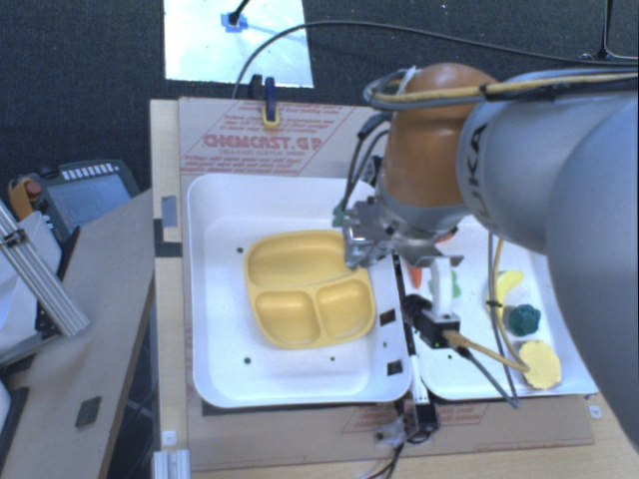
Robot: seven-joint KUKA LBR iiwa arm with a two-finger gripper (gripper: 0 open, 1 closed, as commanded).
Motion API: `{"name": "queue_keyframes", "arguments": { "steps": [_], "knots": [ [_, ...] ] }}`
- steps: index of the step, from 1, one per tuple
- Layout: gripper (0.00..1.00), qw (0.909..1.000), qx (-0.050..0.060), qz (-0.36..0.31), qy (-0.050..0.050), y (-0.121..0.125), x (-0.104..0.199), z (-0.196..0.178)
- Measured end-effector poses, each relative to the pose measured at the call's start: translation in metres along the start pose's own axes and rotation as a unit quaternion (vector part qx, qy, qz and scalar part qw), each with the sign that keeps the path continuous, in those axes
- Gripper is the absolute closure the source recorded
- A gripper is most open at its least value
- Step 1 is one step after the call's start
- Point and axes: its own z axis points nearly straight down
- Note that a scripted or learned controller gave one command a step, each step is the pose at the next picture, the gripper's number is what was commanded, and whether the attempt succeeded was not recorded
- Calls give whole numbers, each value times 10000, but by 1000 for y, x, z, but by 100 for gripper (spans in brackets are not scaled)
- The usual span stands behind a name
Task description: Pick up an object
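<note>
Yellow tray (310, 302), three compartments, lies in the left bin (215, 267), toward that bin's right side, tilted a little; your most likely pick target. Its upper right corner sits just under the arm's wrist. Left bin takes up the left half of the bench (165, 297), with a cardboard sheet (260, 138) under its far edge.

Tool (371, 247) hangs above the divide between the two bins, at the tray's upper right corner. You cannot tell if it is released or clenched: the orange band (429, 133) and wrist hide the fingers. Nothing visibly held.

Right bin (469, 382), partly covered by the grey arm (569, 168): a wooden stick (484, 352) near the front edge, a dark green lump (523, 318), a pale yellow piece (540, 364) at the front right corner, another yellow piece (508, 283) just behind the green lump.
</note>
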Motion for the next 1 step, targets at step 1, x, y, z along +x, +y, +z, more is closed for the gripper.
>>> {"name": "queue_keyframes", "arguments": {
  "steps": [1],
  "knots": [
    [0,10000,-3,34,-13,1,-4,0]
  ]
}}
